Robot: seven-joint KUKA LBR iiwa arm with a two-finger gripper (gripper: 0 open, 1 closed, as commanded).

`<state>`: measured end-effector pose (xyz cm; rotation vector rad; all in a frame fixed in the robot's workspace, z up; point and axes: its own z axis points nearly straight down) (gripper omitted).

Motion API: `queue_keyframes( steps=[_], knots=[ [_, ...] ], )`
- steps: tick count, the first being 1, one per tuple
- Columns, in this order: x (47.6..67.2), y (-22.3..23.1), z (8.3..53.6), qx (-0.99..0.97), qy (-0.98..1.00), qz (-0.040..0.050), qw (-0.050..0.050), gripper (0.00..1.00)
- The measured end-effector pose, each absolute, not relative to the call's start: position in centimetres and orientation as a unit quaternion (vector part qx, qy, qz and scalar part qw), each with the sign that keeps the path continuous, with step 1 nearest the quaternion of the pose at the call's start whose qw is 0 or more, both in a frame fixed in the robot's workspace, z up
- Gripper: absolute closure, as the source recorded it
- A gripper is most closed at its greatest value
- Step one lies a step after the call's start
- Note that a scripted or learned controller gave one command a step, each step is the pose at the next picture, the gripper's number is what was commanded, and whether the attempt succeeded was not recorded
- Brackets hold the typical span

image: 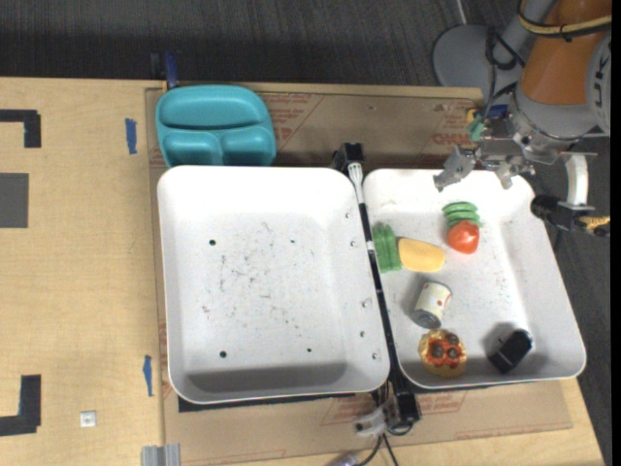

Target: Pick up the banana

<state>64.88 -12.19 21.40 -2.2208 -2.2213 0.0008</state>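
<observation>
The banana, yellow with a green end, is lying in the right bin near its left wall, well apart from the gripper. The gripper is being held over the bin's far rim, its fingers spread wide with nothing between them. A tomato is sitting between gripper and banana. A can is lying just below the banana.
</observation>
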Motion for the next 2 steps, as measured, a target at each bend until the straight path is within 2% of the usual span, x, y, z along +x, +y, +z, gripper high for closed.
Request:
queue_keyframes(
  steps=[1, 2],
  knots=[
    [60.8, -11.4, 9.7, -0.684, -0.73, -0.0012, -0.003, 0.0],
    [57.7, -10.4, 9.1, -0.449, -0.894, -0.0016, -0.009, 0.0]
  ],
)
